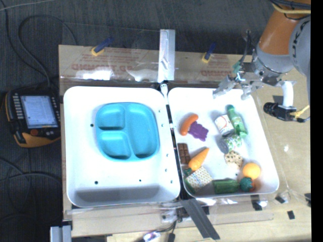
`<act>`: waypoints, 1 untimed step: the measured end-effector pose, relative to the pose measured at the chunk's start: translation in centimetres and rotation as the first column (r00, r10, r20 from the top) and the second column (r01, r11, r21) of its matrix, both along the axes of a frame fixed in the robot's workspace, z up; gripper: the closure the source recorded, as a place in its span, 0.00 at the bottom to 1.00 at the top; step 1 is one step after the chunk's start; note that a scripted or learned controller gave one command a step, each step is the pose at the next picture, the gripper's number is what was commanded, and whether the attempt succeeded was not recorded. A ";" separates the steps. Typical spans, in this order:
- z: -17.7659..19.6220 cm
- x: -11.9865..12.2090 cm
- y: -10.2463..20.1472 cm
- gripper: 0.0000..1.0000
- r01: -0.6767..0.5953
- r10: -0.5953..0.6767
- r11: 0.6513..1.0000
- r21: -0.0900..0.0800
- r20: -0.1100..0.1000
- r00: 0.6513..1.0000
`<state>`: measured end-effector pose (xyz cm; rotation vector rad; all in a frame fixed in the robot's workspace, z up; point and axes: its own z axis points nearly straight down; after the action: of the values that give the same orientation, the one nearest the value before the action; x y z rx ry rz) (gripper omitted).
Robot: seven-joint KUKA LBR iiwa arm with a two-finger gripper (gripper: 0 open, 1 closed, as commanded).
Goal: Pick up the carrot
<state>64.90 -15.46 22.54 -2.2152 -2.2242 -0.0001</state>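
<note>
The carrot (199,158) is an orange cone lying on the floor of the right bin (257,135), near its lower left, tilted with the thick end up and right. My gripper (235,88) hangs over the bin's far rim, well above and to the right of the carrot. Its two fingers (222,90) are spread apart with nothing between them.
The right bin also holds an orange sausage-like piece (189,123), a purple block (198,131), a green bottle (236,120), a can (223,124), a chocolate bar (183,153), crackers (232,158), an orange fruit (251,171) and green vegetables (226,186). A blue divided plate (127,130) lies in the left bin (81,175).
</note>
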 end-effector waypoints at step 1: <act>-6.5 -1.8 5.7 0.00 0.240 -0.240 0.971 0.000 -0.003 0.971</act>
<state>63.05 -9.72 15.99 -2.4661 -1.9378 0.0021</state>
